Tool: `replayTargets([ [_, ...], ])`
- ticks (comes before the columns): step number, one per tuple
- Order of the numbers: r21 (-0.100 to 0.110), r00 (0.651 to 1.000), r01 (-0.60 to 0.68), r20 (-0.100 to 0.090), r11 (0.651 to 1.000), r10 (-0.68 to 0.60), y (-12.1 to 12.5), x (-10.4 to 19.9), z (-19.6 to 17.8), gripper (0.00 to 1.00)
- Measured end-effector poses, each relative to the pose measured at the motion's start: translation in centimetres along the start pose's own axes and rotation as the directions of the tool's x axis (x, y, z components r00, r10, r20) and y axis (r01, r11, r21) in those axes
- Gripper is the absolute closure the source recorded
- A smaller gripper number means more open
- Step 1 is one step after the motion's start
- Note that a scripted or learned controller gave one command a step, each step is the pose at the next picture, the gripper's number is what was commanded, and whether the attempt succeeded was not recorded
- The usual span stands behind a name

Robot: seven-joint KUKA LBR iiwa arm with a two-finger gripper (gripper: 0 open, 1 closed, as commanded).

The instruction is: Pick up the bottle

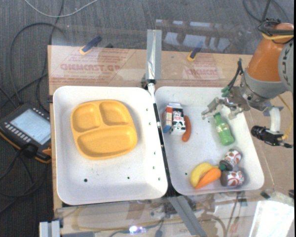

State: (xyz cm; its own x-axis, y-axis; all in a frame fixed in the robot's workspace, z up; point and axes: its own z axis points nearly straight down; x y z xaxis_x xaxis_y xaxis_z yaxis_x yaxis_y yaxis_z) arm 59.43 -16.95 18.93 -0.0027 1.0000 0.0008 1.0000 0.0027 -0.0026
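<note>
Two white bins side by side on the bench. Left bin (64,181) holds a yellow sectioned tray (104,129), upper-centre of that bin. Right bin (207,152) holds the green bottle (223,131), lying on its side toward the bin's upper right, cap end pointing up-frame. Gripper (223,106) sits right at the bottle's cap end, arm (270,63) coming in from the upper right of the frame. Fingers spread apart, one to either side of the cap end; bottle not clamped, resting on the bin floor. Small carton (173,118) and a red-orange sausage-shaped item (186,129) near the bin's upper left. Banana (199,173) and carrot (208,178) touching at the lower middle, two cans (232,168) just right of them. Handheld pendant (24,130) on the floor at frame left.
</note>
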Motion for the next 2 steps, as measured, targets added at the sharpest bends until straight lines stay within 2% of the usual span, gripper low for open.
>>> replayTargets([
  [1, -0.002, 1.000, 0.031, 0.000, 1.000, -0.031, 0.43, -3.37, 9.61, 0.00],
  [2, -0.001, 0.999, 0.032, -0.001, 0.999, -0.032, 0.43, -3.24, 8.77, 1.00],
])
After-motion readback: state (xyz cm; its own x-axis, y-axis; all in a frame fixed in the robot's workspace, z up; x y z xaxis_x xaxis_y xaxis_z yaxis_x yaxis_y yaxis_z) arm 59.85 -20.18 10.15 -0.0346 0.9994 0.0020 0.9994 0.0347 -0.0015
